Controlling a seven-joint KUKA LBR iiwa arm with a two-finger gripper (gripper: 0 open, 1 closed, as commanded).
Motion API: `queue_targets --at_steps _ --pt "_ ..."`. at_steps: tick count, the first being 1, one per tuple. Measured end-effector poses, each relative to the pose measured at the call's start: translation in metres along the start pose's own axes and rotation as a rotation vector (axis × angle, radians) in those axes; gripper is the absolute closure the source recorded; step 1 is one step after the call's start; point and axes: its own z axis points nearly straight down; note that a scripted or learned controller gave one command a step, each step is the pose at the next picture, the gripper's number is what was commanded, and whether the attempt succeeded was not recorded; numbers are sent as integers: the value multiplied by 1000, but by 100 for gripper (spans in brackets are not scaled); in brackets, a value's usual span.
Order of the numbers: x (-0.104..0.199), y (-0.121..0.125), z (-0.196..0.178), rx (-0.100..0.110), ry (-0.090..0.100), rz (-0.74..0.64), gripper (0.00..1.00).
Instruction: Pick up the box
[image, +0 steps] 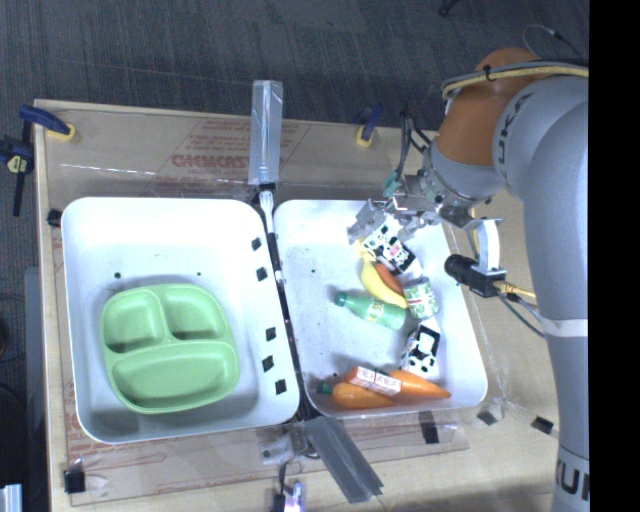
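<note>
The arm (540, 150) reaches in over the tabletop's (150, 150) right side, its hand (385, 215) low over the far edge of the right bin (310, 250). Whether the fingers are parted or closed cannot be told; nothing can be seen between them.

Two black-and-white patterned boxes lie in the right bin. The upper box (388, 248) sits directly below the hand, near the bin's far right corner, touching or nearly touching the fingertips; contact cannot be confirmed. The lower box (423, 350) stands nearer the bin's right wall, toward its near edge.

Between the two boxes:
- A banana (380, 283), just below the upper box.
- A green bottle (372, 308), lying on its side across the bin's middle.
- A small green-labelled container (420, 297), against the banana's right end.

Along the right bin's near edge lies a carrot (345, 396), with a red-and-white packet (375, 378) on it and a second orange piece (420, 385) beside it.

The left bin (90, 225) carries a green divided tray (170, 345) toward its near edge.
</note>
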Motion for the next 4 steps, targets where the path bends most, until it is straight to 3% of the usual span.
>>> queue_targets --at_steps 1,2,3,4 --pt "54 -24 101 0 0 -237 0" --pt "28 -84 116 -1 0 -154 0" --pt "69 -80 115 -2 -18 -180 0" --pt "64 -14 114 -4 -3 -52 0"
